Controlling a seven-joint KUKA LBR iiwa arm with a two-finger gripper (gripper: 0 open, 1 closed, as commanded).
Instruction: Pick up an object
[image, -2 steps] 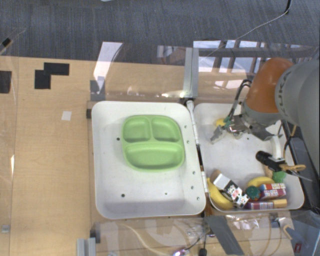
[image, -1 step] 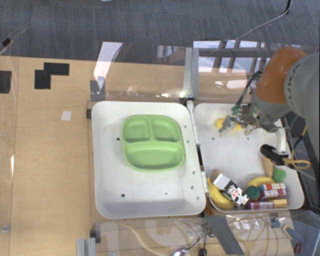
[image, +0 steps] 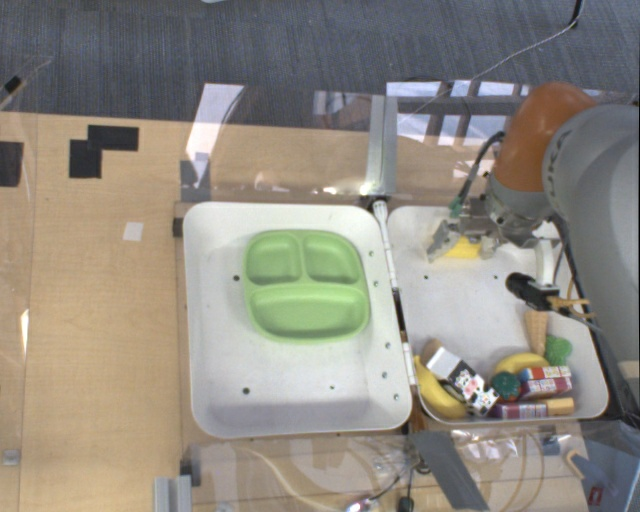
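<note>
Gripper (image: 462, 238): low in right bin (image: 450, 300), far corner; grip state cannot be told.
Yellow item (image: 461, 250): directly beneath gripper, touching or nearly.
Green tray (image: 305, 285): left bin (image: 215, 330).

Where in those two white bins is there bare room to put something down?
Left bin: bare floor all round the green tray, widest in front. Right bin: free middle between claw and the toy pile, crowded along the near edge.

- Gripper (image: 462, 240) sits low in the right bin (image: 450, 300), over a yellow object (image: 462, 251).
- Green divided plate (image: 304, 284) lies in the left bin (image: 215, 380).
</note>
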